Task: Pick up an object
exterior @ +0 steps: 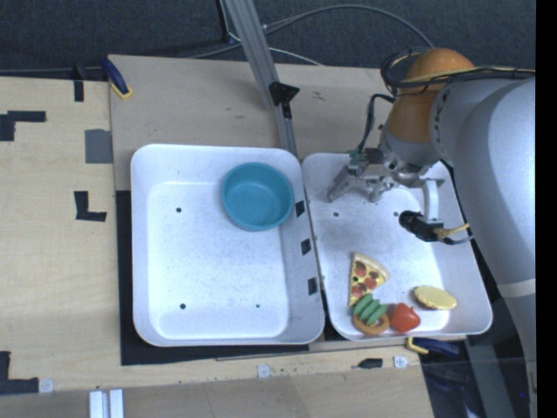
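My gripper (355,190) hangs over the far left part of the right bin (339,259), fingers spread open with nothing between them. The toys lie at that bin's near end, well apart from the gripper: a pizza slice (365,277), a green and orange piece (370,313), a red tomato (403,318) and a yellow flat piece (433,298). A blue bowl (257,196) sits upright in the far right corner of the left bin (174,259).
A grey slanted pole (261,59) comes down to the bins' shared far edge. The arm's body (496,172) covers the right bin's right side, with a black fitting (420,225) just below the wrist. The wall between the bins runs beside the gripper.
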### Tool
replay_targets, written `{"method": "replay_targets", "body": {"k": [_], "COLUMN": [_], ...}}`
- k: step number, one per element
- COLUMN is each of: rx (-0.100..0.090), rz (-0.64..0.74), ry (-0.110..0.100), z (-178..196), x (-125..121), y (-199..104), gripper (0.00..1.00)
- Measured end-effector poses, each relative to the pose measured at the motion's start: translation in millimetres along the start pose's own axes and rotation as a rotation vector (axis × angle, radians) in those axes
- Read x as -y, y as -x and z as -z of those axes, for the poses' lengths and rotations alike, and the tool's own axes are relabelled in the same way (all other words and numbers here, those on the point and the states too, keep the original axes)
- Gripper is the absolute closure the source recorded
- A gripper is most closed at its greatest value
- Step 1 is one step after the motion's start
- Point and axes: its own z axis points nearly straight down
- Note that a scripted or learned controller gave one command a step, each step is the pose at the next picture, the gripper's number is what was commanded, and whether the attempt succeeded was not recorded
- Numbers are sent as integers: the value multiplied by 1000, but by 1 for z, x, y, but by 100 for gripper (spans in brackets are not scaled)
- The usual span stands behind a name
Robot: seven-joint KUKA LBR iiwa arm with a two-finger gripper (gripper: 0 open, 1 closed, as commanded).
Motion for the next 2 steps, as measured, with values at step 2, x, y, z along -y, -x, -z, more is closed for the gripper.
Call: {"method": "replay_targets", "body": {"k": [2], "rx": [0], "rz": [0], "ry": [6], "z": [74], "x": [-5], "y": [0], "gripper": [100]}}
